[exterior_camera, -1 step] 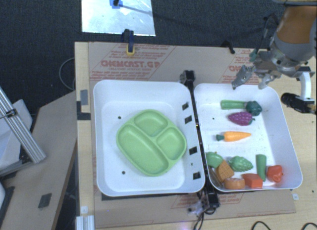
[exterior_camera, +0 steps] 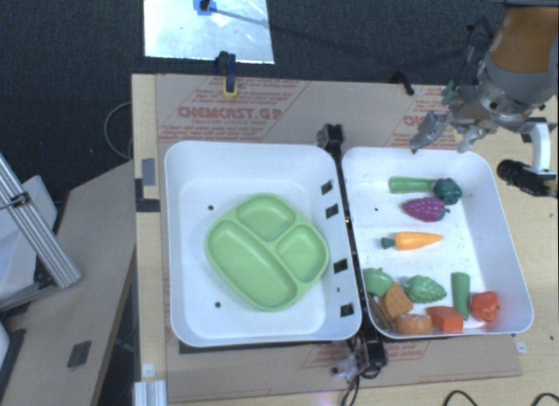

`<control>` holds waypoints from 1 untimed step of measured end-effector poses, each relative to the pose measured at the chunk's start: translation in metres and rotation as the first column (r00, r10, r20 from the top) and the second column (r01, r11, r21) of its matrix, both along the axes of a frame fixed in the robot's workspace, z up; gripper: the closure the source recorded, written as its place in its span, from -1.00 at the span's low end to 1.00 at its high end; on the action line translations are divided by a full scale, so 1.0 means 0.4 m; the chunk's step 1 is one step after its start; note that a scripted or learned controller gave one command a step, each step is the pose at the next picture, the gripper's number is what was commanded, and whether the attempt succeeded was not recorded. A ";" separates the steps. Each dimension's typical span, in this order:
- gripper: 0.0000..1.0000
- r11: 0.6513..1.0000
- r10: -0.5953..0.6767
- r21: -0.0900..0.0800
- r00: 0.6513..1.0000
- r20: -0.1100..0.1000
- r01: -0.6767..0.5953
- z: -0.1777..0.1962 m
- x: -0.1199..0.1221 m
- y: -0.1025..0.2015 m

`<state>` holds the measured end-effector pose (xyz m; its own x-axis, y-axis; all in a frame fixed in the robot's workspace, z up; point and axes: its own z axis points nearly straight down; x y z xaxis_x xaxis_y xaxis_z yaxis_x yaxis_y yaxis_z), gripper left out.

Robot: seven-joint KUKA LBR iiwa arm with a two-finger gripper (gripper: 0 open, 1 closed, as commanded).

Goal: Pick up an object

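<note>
Two shallow white plastic bins sit side by side on the worktop. The left bin holds a light green divided plastic plate. Taking that plate as landmark, the right bin lies to its right. In it, farthest back, rests a green toy broccoli with a long stalk, a purple toy grape bunch just in front, then an orange toy carrot. Along the front edge cluster a green leafy toy vegetable, a small green toy cylinder and a red toy tomato. The pincer hangs behind the right bin's back rim.
</note>
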<state>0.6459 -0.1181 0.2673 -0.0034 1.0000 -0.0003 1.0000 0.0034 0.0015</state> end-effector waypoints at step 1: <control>-1.00 1.000 0.003 0.001 1.000 -0.003 -0.003 -0.119 0.003 0.024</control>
